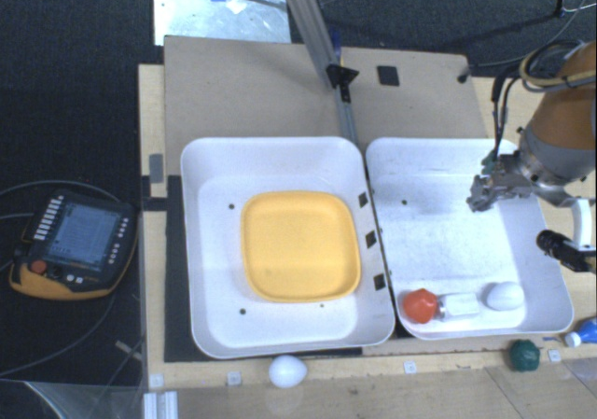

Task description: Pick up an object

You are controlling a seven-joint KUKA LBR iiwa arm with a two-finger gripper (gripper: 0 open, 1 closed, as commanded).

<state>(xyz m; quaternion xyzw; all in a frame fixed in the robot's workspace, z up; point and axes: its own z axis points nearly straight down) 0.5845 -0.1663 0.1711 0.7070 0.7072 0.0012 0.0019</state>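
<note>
Bench with two white bins. Gripper (485,191) over the right bin (438,240); its opening cannot be told. White egg (505,296), white tube (461,305) and red ball (420,306) lie well below it along the bin's wall: risk of wall contact or round items rolling.

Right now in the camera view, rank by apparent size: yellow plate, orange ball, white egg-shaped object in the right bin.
1. yellow plate, by far the largest.
2. orange ball and white egg-shaped object look about alike, too close to rank.
</note>
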